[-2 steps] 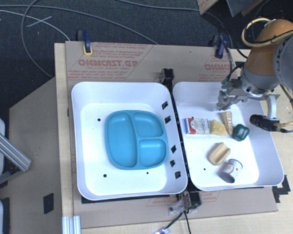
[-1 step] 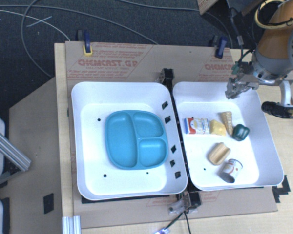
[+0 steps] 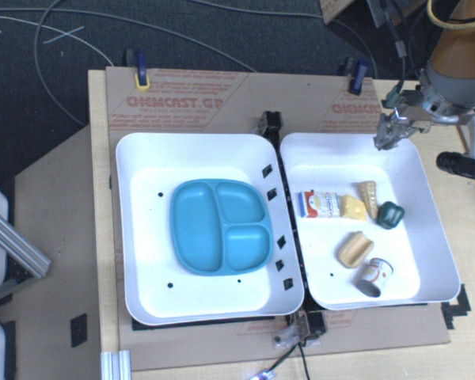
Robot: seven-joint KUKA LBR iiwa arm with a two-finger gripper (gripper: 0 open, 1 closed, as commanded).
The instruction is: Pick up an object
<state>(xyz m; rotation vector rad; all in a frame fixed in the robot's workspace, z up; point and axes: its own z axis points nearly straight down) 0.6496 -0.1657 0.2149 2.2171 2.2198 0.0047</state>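
Observation:
The right bin (image 3: pixel 321 158) holds several small objects: a red, white and blue packet (image 3: pixel 317 204), a yellow piece (image 3: pixel 353 207), a tan stick (image 3: pixel 368 196), a dark green lump (image 3: pixel 390 214), a tan bread-like piece (image 3: pixel 354 248) and a small can (image 3: pixel 373 275) lying on its side. My gripper (image 3: pixel 386 135) hangs over the bin's back right corner, above and behind the objects and apart from them. Nothing shows between its fingers.
The left bin (image 3: pixel 142 165) carries a blue divided plate (image 3: pixel 220 226). Black clips run along the seam between the bins (image 3: pixel 273 204). Blue clamps (image 3: pixel 142 67) hold the board at the back. Cables lie on the dark floor behind.

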